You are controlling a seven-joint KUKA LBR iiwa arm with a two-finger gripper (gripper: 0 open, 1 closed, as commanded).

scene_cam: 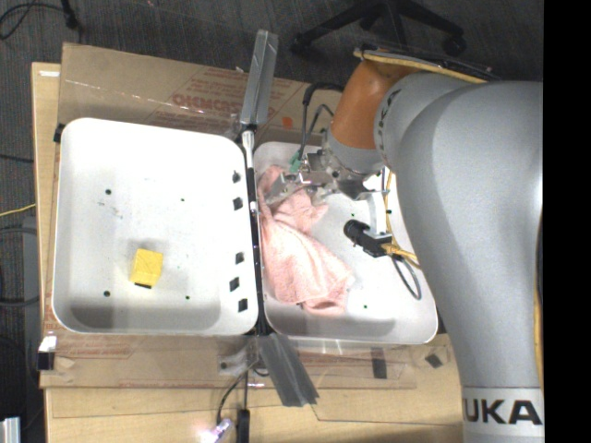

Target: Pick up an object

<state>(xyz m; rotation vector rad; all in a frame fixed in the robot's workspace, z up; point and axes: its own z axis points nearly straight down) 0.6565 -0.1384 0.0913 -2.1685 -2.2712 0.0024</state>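
From the one camera above the bench point(138, 358), two shallow white plastic bins sit side by side, split by a grey divider bar point(251, 201) that keeps each bin's contents apart. The left bin point(92, 155) holds a small yellow foam block point(147, 267), lying flat near its lower left, well apart from the walls and easy to reach. The right bin point(406, 326) holds a crumpled pink cloth point(297, 247), bunched against the divider side and spreading toward the bin's middle.

The grey arm with its orange band point(355, 100) reaches in from the right and bends down over the right bin, which suggests the program has chosen the cloth as the thing to lift. The claw point(305, 178) sits at the upper end of the cloth, touching or just above its folds. I cannot tell how wide the claw stands, nor whether any cloth lies inside it, because the wrist and cabling hide the tips. The cloth rests slack on the bin floor, so by my judgement nothing is lifted yet. A soft, loose fabric may slip free unless a fold is pinched.
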